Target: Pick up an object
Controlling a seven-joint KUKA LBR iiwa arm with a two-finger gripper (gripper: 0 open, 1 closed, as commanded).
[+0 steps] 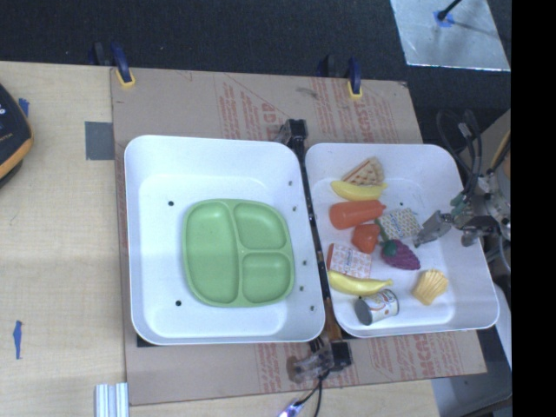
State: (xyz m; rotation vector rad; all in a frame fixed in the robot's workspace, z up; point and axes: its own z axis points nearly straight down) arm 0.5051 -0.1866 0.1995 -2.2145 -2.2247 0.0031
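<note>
While the hand (434,226) hovers low at the right bin's (469,315) right side, the reach-in step is underway.
I cannot tell whether it is parted or closed; nothing sits in it. The nearest pick, a purple grape bunch (400,254), lies just beside it, calling for descent and closing. Red cardboard (261,94) printing is unreadable.

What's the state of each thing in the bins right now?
Green plate: flat in the left bin, nothing on it.
Right bin: holds toy food.
Sandwich: at the far side.
Upper banana: beside the sandwich.
Carrot: lying flat.
Grapes: near the fingers.
Lower banana: lying flat.
Can: on its side.
Shell: near the can.
Gripper: low at the right bin, holding nothing visible.
</note>
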